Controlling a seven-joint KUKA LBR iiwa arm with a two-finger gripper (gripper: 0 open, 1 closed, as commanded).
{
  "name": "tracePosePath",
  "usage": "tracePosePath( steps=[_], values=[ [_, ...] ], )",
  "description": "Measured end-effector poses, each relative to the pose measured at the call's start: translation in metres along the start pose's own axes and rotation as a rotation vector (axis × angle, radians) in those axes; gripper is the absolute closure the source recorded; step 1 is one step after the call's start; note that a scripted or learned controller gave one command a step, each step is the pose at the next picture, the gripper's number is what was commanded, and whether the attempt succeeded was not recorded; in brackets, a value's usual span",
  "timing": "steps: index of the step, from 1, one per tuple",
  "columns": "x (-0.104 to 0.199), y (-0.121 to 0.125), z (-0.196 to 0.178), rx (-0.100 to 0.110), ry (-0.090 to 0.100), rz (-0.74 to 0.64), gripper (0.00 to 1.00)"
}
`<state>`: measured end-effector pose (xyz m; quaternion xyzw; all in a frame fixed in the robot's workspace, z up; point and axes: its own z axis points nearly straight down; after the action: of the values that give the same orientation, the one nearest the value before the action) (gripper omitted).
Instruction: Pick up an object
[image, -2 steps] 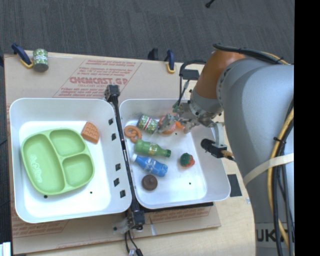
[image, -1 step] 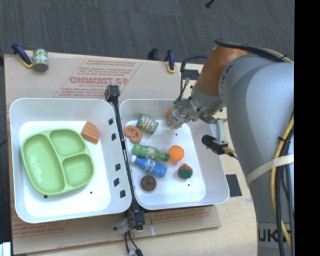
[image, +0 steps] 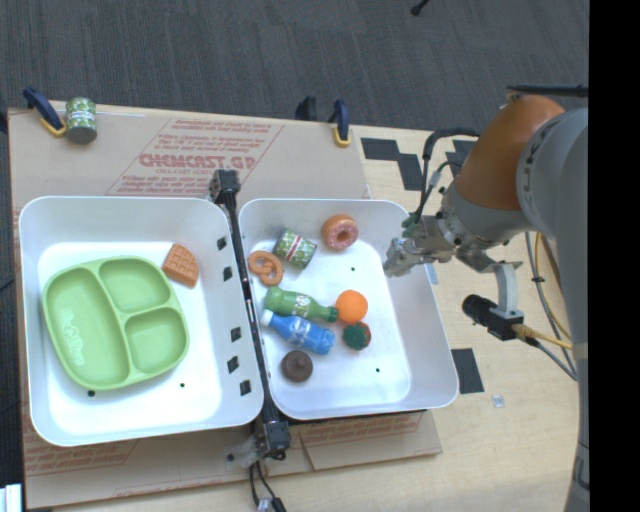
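Pincer (image: 398, 258) poised over right rim of right bin (image: 425, 345); opening not discernible, nothing seen held. Candidate objects all to its left: donut (image: 341, 232) nearest, up-left; orange (image: 351, 305) and dark green ball (image: 357, 336) down-left; green bottle (image: 298, 304), blue bottle (image: 298, 332), can (image: 295, 247), pretzel (image: 265, 266) further left. Advised: move left clear of rim before descending. Donut lies apart from neighbours, likely cleanest target. Orange touches bottle; risk of rolling.
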<state>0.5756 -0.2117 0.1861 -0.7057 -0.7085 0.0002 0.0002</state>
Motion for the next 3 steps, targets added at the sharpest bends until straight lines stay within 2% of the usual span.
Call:
tracePosePath(
  steps=[1,2,3],
  values=[
    [0.001,0.000,0.001,0.002,0.001,0.000,0.00],
    [0.010,-0.100,0.094,0.004,0.002,-0.002,0.00],
    [0.009,-0.098,0.084,0.002,-0.001,-0.007,1.00]
  ],
)
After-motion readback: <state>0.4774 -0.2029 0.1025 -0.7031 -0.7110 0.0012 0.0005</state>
